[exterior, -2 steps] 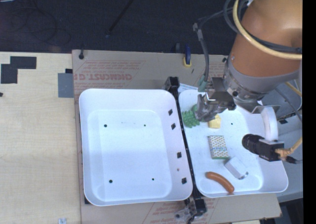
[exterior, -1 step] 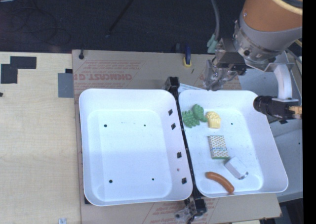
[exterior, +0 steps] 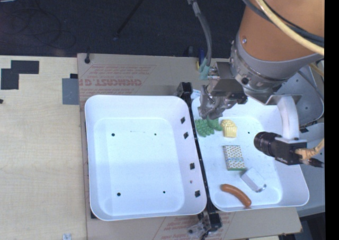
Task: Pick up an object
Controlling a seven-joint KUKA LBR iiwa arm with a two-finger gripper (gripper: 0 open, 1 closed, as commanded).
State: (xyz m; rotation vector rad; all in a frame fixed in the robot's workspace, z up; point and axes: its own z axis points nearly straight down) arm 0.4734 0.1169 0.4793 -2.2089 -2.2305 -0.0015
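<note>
the table (exterior: 42,143) carries two shallow white plastic bins side by side. the left-hand white bin (exterior: 100,127) in the camera view sits beside the right-hand white bin (exterior: 294,191), which holds all the loose items. the grey arm with its orange band (exterior: 275,16) reaches in from the right and hangs over the far left corner of that right bin.

the hand (exterior: 211,110) sits low there, its dark metal tips right above the small green knobbly plastic toy (exterior: 207,126). the toy lies just under and slightly nearer the camera than the tips, close to the divider between the bins. whether the fingers are spread or closed cannot be told from this angle, and nothing is seen gripped between them.

to do this step well, the hand should centre over the green toy before closing, since the bin wall is near on one side and the small yellow lumpy object (exterior: 229,127) lies just beside the toy on the other. a straight drop would likely avoid nudging either.

nearer the camera lie a small patterned rectangular box (exterior: 233,157), a pale grey block (exterior: 252,179) and an orange sausage-shaped toy (exterior: 236,194), well apart from the hand.
</note>
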